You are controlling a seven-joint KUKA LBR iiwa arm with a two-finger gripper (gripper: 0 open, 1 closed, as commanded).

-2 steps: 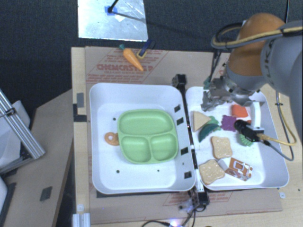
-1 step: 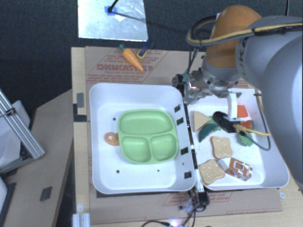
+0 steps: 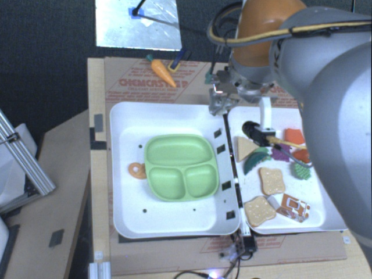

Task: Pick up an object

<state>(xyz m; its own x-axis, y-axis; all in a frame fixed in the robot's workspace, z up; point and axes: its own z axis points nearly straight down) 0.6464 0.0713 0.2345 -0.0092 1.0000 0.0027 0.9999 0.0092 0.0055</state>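
Your grey arm (image 3: 331, 92), with its orange band, fills the right of the view and overhangs the right bin (image 3: 317, 214). Beneath it you have a pale wooden tabletop (image 3: 64, 150) against a dark backdrop. A printed cardboard sheet (image 3: 133, 83) lies under both white bins, and a shiny silver sheet (image 3: 145, 22) lies beyond them.

The left bin (image 3: 125, 127) carries a green divided plate (image 3: 180, 167), with a small orange ring (image 3: 137, 170) just beside its left edge.

What you could pick lies mostly in the right bin. Two tan bread slices sit towards the near side, one (image 3: 271, 181) just above the other (image 3: 259, 210). A brown lattice-patterned piece (image 3: 293, 207) is beside the lower one. Further back are a pale cheese wedge (image 3: 244, 149) touching a dark green leaf-like piece (image 3: 256, 160), a purple piece (image 3: 283, 153), an orange-red block (image 3: 294, 136) and a green bristly piece (image 3: 301, 171), all crowded together close under the arm.

An orange carrot (image 3: 163, 73) lies on the cardboard beyond the left bin.

The gripper (image 3: 220, 104) hangs over the far end of the divide between the bins, apart from all these things. You cannot tell whether it is spread or closed.
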